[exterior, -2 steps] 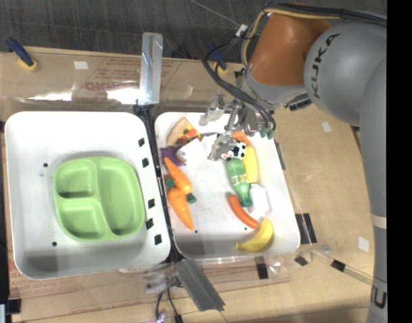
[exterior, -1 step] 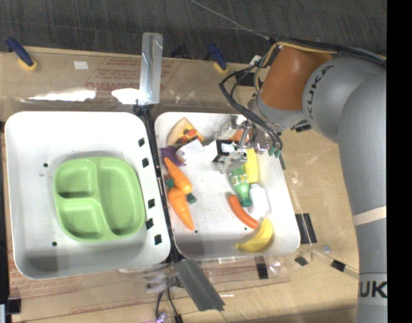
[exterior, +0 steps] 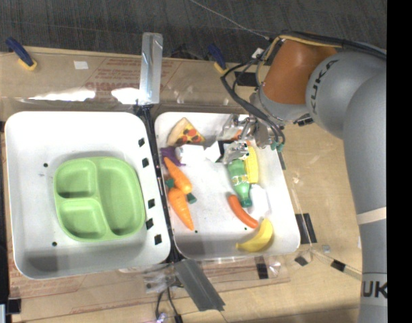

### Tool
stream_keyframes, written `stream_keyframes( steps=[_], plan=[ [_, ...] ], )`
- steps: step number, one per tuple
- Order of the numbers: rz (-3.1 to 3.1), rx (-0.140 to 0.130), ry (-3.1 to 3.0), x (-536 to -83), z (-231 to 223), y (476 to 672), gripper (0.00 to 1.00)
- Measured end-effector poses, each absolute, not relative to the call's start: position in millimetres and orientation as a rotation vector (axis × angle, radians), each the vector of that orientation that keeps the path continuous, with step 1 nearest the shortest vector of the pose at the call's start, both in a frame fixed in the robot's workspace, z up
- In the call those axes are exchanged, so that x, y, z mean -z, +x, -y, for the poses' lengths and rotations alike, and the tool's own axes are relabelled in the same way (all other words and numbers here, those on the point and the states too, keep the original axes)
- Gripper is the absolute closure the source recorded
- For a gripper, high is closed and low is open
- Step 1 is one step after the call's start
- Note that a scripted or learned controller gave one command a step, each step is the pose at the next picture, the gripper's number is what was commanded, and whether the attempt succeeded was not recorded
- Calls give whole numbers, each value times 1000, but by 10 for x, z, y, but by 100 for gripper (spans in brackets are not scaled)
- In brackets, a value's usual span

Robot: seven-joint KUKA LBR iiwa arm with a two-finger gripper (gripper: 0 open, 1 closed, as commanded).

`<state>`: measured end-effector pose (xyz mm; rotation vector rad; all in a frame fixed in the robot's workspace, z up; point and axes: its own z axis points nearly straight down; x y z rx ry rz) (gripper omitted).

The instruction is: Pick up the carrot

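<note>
Two orange carrots lie along the left wall of the right bin [exterior: 287,200]: one carrot [exterior: 177,175] sits higher and the other carrot [exterior: 182,210] just below it. My gripper [exterior: 236,140] hangs over the bin's far right part, above the top of a green bottle [exterior: 238,180]. It is well to the right of both carrots and touches neither. Nothing shows in its grasp.
In the right bin there are also a pizza slice [exterior: 186,133], a purple piece [exterior: 171,155], a yellow item [exterior: 252,167], a red chili [exterior: 242,212] and a banana [exterior: 257,237]. The left bin [exterior: 31,133] holds a green divided plate [exterior: 98,197].
</note>
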<state>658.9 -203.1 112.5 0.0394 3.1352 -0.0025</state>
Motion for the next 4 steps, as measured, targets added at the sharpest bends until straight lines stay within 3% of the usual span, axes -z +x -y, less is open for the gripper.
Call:
stream_keyframes(
  steps=[1, 2, 3, 4],
  plan=[
    [-3121, 9, 115, -2567, 1987, 6288, 100],
    [-3138, 1, -158, -2331, 2109, 5364, 100],
    [-3111, 10, -367, -3366, 2097, 5371, 100],
    [-3073, -5, -670, -2255, 2076, 5492, 100]
  ],
)
